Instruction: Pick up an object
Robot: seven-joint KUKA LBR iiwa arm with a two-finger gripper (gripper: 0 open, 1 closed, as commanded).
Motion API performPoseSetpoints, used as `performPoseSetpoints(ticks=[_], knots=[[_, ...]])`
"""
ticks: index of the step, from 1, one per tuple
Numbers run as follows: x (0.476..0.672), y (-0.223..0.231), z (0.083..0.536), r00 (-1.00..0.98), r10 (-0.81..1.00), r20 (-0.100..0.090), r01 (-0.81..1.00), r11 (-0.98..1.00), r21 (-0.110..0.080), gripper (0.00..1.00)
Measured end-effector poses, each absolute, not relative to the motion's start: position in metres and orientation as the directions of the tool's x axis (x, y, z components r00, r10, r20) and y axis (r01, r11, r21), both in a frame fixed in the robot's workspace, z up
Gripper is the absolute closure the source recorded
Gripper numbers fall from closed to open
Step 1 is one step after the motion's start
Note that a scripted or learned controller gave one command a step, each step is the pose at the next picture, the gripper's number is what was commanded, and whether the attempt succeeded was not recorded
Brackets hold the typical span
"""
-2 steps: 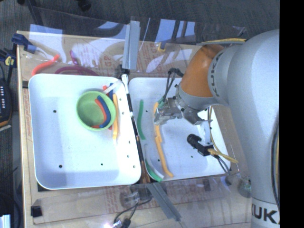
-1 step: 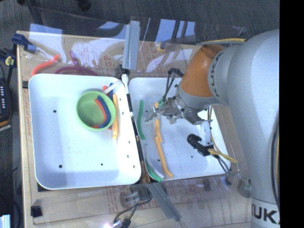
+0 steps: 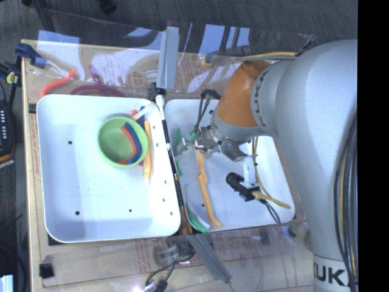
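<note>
Dark carpet surrounds a brown bench (image 3: 109, 66) that carries two white bins side by side. From 3 o'clock the grey arm (image 3: 310, 132) reaches in, its orange band (image 3: 237, 99) over the upper part of the right bin (image 3: 234, 215). The claw (image 3: 202, 142) sits low over that bin's upper left area, close to the wall shared with the left bin (image 3: 73, 181) – from this angle I cannot tell whether it is released or clenched, and nothing can be seen gripped in it.

A yellow stick (image 3: 208, 193) lies on the right bin's floor at 6 o'clock from the claw. Its top end is just below the claw, though touching or apart is not clear, and the stick runs down toward 5 o'clock, almost to the bin's lower rim. A green curved piece (image 3: 196, 215) lies just beside the stick's lower end, at its 8 o'clock. A small green piece (image 3: 182, 142) stands at 9 o'clock of the claw, against the bin wall.

In the left bin, well apart at the claw's 9 o'clock, sits a green bowl (image 3: 115, 142) holding a red piece (image 3: 128, 140) and a blue piece (image 3: 136, 134) – an orange stick (image 3: 146, 157) lies along its 3 o'clock edge
</note>
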State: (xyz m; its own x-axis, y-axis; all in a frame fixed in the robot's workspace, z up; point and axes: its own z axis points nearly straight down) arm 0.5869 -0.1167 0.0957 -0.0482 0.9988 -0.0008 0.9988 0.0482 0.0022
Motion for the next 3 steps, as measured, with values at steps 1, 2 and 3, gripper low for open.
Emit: performPoseSetpoints(ticks=[1,2,3], knots=[[0.5874,-0.1174,0.107,-0.05,0.999,-0.003,0.999,0.05,0.002,1.0],[0.5875,-0.1174,0.107,-0.051,0.999,-0.004,0.999,0.051,0.002,0.0],[0.5876,-0.1172,0.1167,-0.053,0.999,-0.004,0.999,0.053,0.0,1.0]])
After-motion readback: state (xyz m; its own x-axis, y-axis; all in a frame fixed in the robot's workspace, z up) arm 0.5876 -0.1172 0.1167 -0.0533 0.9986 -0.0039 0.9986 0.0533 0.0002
